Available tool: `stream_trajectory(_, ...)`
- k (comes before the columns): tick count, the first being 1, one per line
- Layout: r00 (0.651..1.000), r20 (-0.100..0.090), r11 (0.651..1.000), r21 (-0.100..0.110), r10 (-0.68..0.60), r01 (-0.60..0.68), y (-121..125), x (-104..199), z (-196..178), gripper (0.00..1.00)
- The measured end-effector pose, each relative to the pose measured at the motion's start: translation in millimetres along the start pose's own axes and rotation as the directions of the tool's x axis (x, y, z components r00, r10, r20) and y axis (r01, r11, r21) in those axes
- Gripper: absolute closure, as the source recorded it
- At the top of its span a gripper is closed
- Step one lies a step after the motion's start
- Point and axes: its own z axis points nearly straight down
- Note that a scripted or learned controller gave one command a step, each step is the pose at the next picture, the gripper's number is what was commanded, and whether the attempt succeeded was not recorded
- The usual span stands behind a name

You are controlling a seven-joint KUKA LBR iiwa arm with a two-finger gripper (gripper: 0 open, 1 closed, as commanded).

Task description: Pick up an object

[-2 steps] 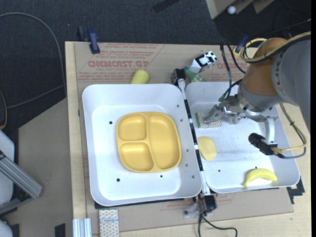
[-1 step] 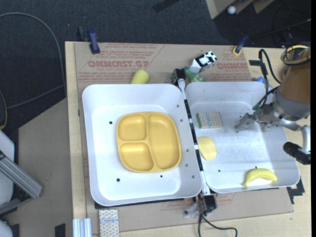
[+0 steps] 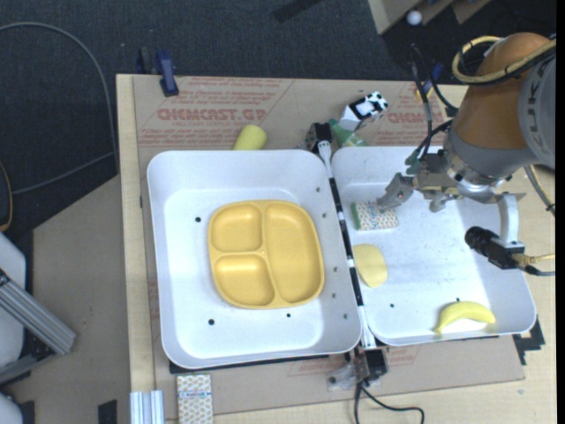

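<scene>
My claw (image 3: 413, 190) hung over the right bin (image 3: 521, 300); I could not tell its state. A banana (image 3: 465, 317) lay in that bin's near corner, long axis left to right, ends curling toward the near rim. Also there: one pale yellow disc (image 3: 371, 264) and one speckled pad (image 3: 376, 218), partly hidden. The left bin (image 3: 177, 201) held one yellow divided plate (image 3: 265, 254).

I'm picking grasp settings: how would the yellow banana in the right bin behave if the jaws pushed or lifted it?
The banana looks like a smooth toy, so probably light and stiff. Its glossy skin may slip between narrow jaws. Curved and lying flat near the right bin's front edge, it would likely pivot or slide when pushed, not roll.
</scene>
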Motion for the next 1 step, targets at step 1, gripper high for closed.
stream_trajectory(1,1.000,0.001,1.000,0.002,0.002,-0.002,-0.6,-1.1,0.5,0.00)
